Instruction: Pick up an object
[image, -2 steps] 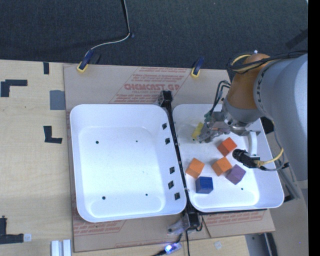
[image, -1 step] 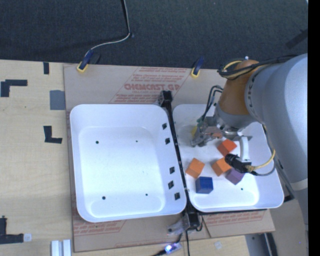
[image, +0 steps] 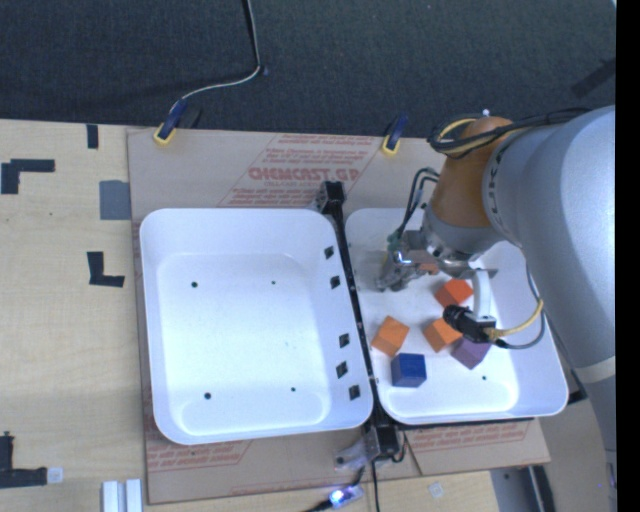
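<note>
Reaching into the right bin (image: 530, 400) over a cluster of blocks.

Grey arm (image: 560, 210) low over the bin's upper part, end effector (image: 400, 268) near its left wall; grip state impossible to tell, nothing seen held. Candidates just below: three orange blocks (image: 391, 335), purple block (image: 470, 351), blue block (image: 408, 369). Risk: closing on bare floor, or nudging a block aside. Purple block partly hidden by cabling.

A robotics lab: 2 white bins (image: 160, 300) clamped on a cardboard-topped bench (image: 290, 170).
</note>
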